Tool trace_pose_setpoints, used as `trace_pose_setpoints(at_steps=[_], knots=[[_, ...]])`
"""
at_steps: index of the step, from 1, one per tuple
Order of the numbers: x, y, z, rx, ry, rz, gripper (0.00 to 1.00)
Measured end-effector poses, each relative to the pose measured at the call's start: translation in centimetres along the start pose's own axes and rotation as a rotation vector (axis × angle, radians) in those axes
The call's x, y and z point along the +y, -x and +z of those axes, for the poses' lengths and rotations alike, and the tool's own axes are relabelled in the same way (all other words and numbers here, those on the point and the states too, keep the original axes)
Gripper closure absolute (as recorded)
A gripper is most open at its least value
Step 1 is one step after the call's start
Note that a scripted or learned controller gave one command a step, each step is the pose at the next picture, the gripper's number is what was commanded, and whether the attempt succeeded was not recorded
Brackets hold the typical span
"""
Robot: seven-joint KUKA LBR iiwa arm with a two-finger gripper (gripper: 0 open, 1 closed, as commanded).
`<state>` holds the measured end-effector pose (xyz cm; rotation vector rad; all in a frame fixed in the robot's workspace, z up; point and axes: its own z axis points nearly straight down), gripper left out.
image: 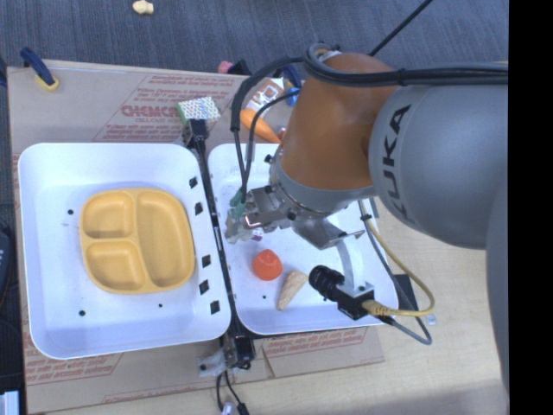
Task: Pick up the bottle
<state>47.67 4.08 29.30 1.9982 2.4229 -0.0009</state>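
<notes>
Arm (389, 145) reaches in over the right bin (259, 322), covering most of it. Gripper (246, 216) low near the divider between the bins; cannot tell its state. Bottle not identifiable, likely hidden under the arm. In the right bin: orange cap-like piece (267, 264), cream cone (291, 290) just beside it. Yellow divided plate (136, 239) in the left bin (43, 318).

This is a robotics lab or test cell, not a home. An industrial KUKA arm (406, 145) with exposed cables leans over two white bins (34, 232) taped and clipped side by side onto printed cardboard (147, 111) on a bench, grey carpet (130, 33) beyond its far edge, with toy-like test objects such as a yellow divided plate (136, 240).
</notes>
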Motion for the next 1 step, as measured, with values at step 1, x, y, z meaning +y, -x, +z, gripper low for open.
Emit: trace_pose_setpoints(at_steps=[1], knots=[[0.17, -1.29, 2.18, 0.002, -0.004, -0.491, 1.00]])
